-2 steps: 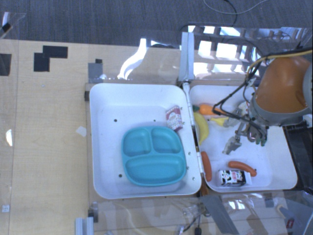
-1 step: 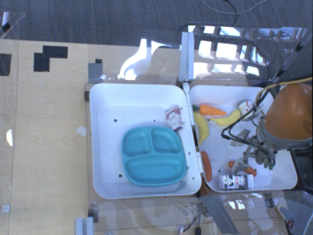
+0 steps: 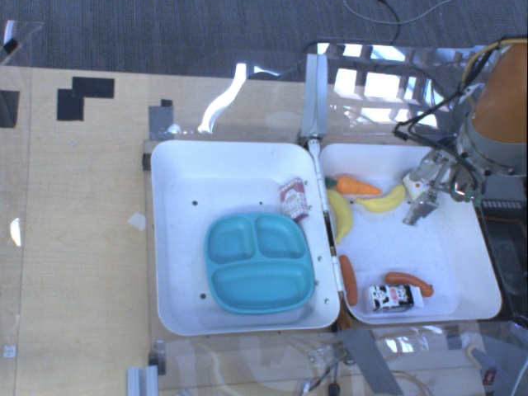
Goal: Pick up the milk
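The milk (image 3: 390,298) is a small black-and-white carton lying on its side near the front edge of the right bin (image 3: 462,258). My gripper (image 3: 412,200) hangs over the back half of that bin, well behind the milk and just right of a yellow banana (image 3: 384,201). Its fingers are open and nothing is between them.
In the right bin an orange carrot (image 3: 357,186) and a second banana (image 3: 340,214) lie at the back left. One sausage (image 3: 408,282) is just behind the milk, another (image 3: 348,279) to its left. The left bin (image 3: 177,221) holds a blue divided plate (image 3: 260,262) and a small red-and-white packet (image 3: 294,199).
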`<state>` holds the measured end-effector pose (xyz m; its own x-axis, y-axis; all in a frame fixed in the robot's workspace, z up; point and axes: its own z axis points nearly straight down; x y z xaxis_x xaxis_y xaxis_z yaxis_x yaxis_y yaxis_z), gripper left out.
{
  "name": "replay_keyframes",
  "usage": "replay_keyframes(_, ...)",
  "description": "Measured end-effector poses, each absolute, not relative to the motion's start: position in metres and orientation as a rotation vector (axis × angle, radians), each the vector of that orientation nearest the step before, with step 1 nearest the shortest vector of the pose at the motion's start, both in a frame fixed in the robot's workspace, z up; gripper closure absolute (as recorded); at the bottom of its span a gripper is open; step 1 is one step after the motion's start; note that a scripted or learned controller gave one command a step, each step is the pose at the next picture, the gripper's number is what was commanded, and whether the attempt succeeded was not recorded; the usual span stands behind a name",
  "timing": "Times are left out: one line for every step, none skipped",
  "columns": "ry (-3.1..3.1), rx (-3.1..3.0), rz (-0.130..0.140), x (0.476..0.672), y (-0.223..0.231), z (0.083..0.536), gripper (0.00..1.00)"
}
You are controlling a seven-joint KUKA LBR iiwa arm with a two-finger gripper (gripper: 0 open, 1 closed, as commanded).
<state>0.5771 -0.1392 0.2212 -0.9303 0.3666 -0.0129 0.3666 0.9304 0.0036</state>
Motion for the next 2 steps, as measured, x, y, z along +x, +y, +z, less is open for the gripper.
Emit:
replay_keyframes(3.135,0.048,-0.001,0.497,-0.161,0.145,0.0)
replay_keyframes(3.13,-0.093,-0.001,0.527,-0.125,0.156,0.0)
